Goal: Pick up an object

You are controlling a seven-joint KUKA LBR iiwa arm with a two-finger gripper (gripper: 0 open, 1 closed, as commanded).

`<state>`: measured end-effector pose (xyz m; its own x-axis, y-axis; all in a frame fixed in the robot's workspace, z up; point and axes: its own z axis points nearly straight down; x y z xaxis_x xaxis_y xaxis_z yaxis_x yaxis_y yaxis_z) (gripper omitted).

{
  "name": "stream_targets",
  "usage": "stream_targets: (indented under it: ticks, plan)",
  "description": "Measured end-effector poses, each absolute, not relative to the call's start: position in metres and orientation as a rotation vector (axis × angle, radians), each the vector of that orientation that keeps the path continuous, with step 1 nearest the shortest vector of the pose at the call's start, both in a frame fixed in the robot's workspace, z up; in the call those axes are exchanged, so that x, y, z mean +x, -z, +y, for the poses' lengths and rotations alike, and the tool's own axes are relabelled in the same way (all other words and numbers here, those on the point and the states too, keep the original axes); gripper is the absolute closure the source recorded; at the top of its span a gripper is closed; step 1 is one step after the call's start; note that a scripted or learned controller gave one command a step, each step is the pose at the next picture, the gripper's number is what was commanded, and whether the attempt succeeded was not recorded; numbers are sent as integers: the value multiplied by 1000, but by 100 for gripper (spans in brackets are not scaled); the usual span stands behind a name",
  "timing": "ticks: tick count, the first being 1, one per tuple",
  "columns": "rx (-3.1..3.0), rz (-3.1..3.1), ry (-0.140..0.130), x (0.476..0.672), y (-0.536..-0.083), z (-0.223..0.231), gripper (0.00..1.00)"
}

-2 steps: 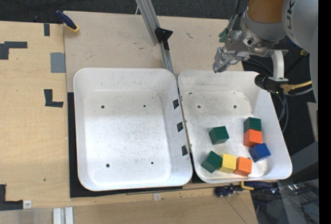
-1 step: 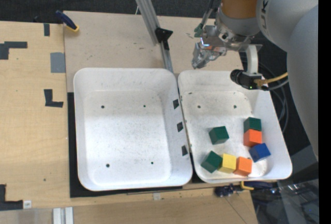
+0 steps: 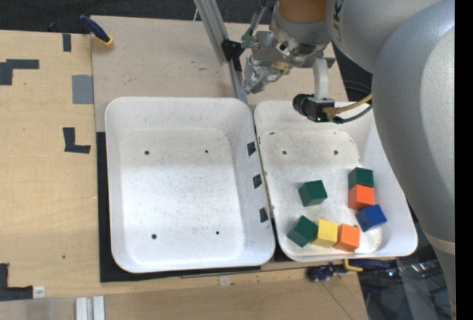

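Nearest the camera, along the front wall of the right bin, three cubes sit in a row that touch or nearly touch: a dark green cube, a yellow cube and an orange cube. Just behind them and toward the bin's right wall lie a blue cube, a second orange cube and another green cube, packed close in a short column. A lone green cube rests nearer the middle of the bin floor, apart from the others. The left bin lies beside it on the bench. Farther back, the jaws hang above the far rim where the two bins meet, well apart from every cube, and whether they are spread or pressed together I cannot tell from this angle. No cube is gripped, so the pick has not begun. For a clean pick, the lone green cube looks the best target, since it has free space on all sides; the arm would need to travel toward the camera and rightward, centre over the cube, square the jaws to two opposite faces, then descend straight down. The crowded cubes by the walls seem riskier, as neighbours could block a finger.
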<state>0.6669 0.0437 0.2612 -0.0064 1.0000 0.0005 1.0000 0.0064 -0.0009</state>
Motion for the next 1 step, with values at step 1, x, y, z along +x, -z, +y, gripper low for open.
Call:
stream_targets:
  ticks: [1]
  plan:
    - [-2213, -2228, 0, 665, -259, 101, 100]
